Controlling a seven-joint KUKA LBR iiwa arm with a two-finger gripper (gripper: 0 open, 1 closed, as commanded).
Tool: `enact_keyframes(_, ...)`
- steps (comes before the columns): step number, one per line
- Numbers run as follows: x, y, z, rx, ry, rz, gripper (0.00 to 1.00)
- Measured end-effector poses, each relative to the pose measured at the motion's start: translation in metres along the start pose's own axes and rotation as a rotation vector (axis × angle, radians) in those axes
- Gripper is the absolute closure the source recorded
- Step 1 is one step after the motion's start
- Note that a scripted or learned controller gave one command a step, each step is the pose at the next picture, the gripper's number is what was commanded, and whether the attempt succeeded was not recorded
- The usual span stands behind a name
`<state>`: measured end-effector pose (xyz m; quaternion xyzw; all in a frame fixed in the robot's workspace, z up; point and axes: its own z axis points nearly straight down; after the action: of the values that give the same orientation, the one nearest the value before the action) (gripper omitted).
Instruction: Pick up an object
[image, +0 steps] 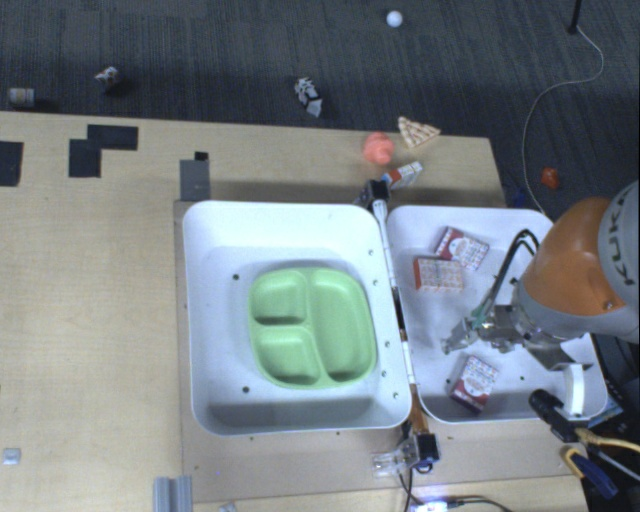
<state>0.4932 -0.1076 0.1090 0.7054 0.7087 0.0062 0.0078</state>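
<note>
From the camera looking down at a slant, two white bins are sitting side by side on the wooden surface (90, 330). The left bin (215, 250) is holding a green divided plate (310, 325), lying flat near its middle.

The right bin (425, 400) is carrying three small red-and-white packets. One packet (461, 246) is lying near the bin's far edge, a second packet (439, 273) is lying just beside it toward the divider, and a third packet (473, 381) is resting near the bin's near edge.

The arm (585, 265), grey with its orange band, is reaching in from the right and hanging over the right bin. Its claw (470, 333) is pointing toward the middle of that bin, between the two far packets and the near one, just above the third packet. The metal tips are small and blurred here, so I cannot tell whether the claw is released or clenched, and nothing appears to be caught in it.

Beyond the bins, a pink ball (378, 148), a wedge-shaped toy (418, 131) and a small tube (404, 175) are lying close together at the surface's far edge.
</note>
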Motion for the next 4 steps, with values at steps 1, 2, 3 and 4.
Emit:
enact_keyframes(1,0.001,0.002,-0.011,-0.004,0.0,-0.002,1.0)
enact_keyframes(2,0.001,0.002,-0.011,-0.004,0.0,-0.002,0.0)
enact_keyframes(3,0.022,-0.005,0.022,0.012,-0.001,0.003,0.0)
enact_keyframes(4,0.023,-0.002,0.011,0.005,-0.001,0.001,1.0)
